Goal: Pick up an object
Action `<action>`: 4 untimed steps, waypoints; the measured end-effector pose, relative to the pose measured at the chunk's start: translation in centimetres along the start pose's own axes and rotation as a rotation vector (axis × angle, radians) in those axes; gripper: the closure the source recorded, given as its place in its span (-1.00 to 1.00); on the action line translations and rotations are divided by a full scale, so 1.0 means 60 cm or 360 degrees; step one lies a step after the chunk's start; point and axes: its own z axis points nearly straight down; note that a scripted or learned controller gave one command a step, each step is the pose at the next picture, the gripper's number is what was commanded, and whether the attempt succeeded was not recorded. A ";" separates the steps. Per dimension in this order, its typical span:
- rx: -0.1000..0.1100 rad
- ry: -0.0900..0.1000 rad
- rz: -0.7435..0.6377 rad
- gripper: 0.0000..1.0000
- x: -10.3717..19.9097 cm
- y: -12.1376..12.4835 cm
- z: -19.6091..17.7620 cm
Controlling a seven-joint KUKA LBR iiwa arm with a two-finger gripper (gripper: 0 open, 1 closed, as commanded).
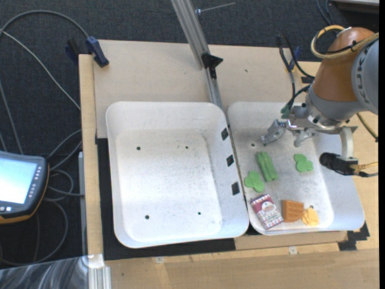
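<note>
My gripper (283, 140) hangs over the back part of the right bin (343, 203), its two fingers spread open with nothing between them. Just in front of it lies a long green piece (266, 165), with a green lump (254, 181) touching its near end. A small green shape (304, 163) sits to the right, below the right finger. Along the bin's front edge are a red and white packet (266, 212), an orange waffle-like square (293, 210) and a yellow piece (310, 217).
The left bin (120, 125) adjoins the right one, with black clips (229, 159) on the shared rim. A slanted metal pole (191, 26) rises behind the bins. A tablet (18, 185) sits off the bench at far left.
</note>
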 end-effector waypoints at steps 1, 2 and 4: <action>0.0000 0.0000 0.0000 -1.00 0.001 -0.001 0.089; -0.0014 -0.0001 0.0000 1.00 0.001 0.003 0.064; -0.0022 -0.0005 -0.0002 1.00 0.014 -0.003 -0.101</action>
